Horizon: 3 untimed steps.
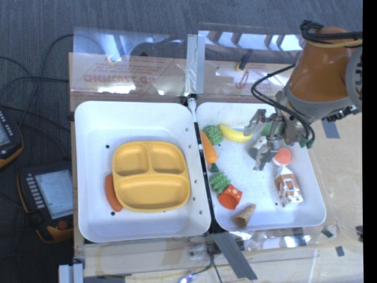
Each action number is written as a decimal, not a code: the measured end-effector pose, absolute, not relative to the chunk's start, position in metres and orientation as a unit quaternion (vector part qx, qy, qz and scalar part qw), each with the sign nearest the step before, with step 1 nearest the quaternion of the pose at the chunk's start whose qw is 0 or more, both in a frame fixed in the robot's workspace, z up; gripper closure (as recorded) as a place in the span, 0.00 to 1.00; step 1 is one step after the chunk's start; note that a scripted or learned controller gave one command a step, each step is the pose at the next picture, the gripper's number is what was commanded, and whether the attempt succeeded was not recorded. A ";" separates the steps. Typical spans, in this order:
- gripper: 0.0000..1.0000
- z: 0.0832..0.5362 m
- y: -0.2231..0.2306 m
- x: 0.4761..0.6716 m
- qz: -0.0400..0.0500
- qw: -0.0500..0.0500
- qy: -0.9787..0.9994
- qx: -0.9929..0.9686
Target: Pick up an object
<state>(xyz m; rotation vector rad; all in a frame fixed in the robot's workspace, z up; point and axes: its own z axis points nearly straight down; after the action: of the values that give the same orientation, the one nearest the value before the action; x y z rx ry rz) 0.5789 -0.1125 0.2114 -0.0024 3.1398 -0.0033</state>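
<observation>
My gripper hangs over the right bin, its fingers spread open with nothing between them. A yellow banana lies just left of it, and a red tomato sits right beside it on its lower right. Further left are a green broccoli and an orange carrot against the bin's left wall. Below the gripper lie a small milk carton, a green leafy piece, a red piece and a brown cone.
The left bin holds a yellow divided plate with a red-orange sausage along its left side. The arm's orange band looms over the right bin's back right corner. Cables and devices lie off the bench to the left.
</observation>
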 end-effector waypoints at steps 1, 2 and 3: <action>0.00 0.090 -0.185 0.526 -0.002 0.004 0.990 -0.141; 1.00 0.101 -0.186 0.528 -0.005 0.006 0.990 -0.141; 1.00 0.093 -0.221 0.507 -0.002 0.009 0.991 -0.135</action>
<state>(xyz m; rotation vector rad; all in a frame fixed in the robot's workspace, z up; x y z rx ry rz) 0.5073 -0.2206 0.0926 -0.4211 3.0961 -0.0063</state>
